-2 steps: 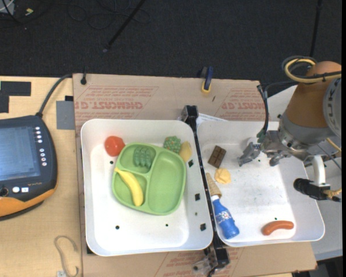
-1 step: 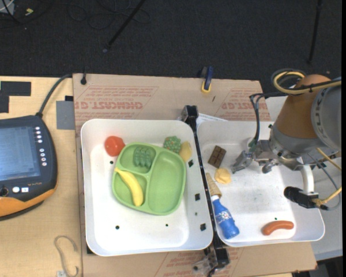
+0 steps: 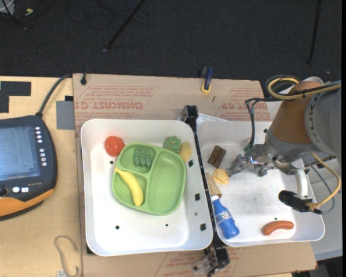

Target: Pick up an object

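Over in the right bin (image 3: 311, 227), the gripper (image 3: 240, 165) hangs low near the middle with its two fingers spread apart and nothing between them. Closest to it is a pale yellow block (image 3: 220, 176), just off the fingertips toward the divider wall, with a small brown block (image 3: 217, 154) a bit further up by that same wall. A blue bottle (image 3: 224, 217) lies tilted along the bin's left edge near the front, pretty snug to the wall. The red sausage (image 3: 277, 227) sits alone near the front right corner with plenty of bare floor around it, so that's the roomiest spot. Left of this bin, the other bin (image 3: 98, 224) holds a green divided plate (image 3: 161, 192) with a banana (image 3: 131, 186), plus a red tomato (image 3: 113, 145) near its back left corner.
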Tool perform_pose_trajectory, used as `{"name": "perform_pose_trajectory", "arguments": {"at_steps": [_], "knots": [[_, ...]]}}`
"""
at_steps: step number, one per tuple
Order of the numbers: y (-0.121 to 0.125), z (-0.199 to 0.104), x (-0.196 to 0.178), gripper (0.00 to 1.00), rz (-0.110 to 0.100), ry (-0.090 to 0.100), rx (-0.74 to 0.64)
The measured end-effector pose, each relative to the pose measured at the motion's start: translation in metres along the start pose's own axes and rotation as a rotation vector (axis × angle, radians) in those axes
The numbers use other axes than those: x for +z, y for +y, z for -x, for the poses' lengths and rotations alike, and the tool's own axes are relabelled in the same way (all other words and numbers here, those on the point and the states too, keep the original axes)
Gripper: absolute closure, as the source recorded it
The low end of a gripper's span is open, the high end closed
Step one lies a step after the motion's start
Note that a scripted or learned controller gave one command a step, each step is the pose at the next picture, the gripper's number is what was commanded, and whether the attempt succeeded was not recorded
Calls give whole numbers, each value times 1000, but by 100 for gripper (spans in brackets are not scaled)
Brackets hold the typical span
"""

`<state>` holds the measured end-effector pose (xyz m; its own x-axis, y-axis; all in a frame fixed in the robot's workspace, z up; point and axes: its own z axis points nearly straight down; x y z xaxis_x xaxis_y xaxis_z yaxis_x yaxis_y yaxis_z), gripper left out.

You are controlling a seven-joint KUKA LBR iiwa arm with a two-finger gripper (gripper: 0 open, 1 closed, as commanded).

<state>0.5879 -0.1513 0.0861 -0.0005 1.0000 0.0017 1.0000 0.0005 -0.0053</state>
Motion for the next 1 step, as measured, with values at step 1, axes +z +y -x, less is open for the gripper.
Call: {"name": "perform_pose_trajectory", "arguments": {"at_steps": [1], "knots": [[0, 1, -11, 100, 1, 0, 3]]}}
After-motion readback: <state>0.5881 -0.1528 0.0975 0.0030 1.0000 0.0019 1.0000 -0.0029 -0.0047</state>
